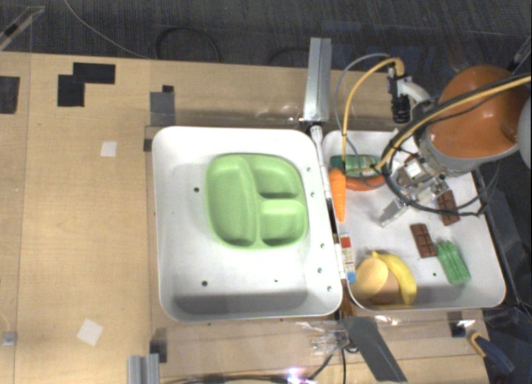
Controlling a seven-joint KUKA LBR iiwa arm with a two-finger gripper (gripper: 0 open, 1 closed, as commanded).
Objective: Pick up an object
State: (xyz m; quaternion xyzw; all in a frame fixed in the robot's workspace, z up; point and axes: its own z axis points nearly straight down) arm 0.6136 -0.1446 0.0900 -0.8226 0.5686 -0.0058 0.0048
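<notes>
Jaws, meaning the gripper (399, 201), hang low in the right bin (490, 287) near its far edge. They look spread apart with nothing between them. Candidates are all around: a carrot (337, 191) along the bin's left wall, a chocolate bar (424, 241) just toward the near side, and a banana (402, 276) at the near edge. I'd say it's mid-approach, and next it needs to settle squarely over one item before closing.

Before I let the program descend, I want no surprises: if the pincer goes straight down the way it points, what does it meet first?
Probably the bare floor of the right bin: the pincer hangs between the carrot and chocolate bar. Depth is unclear.
</notes>
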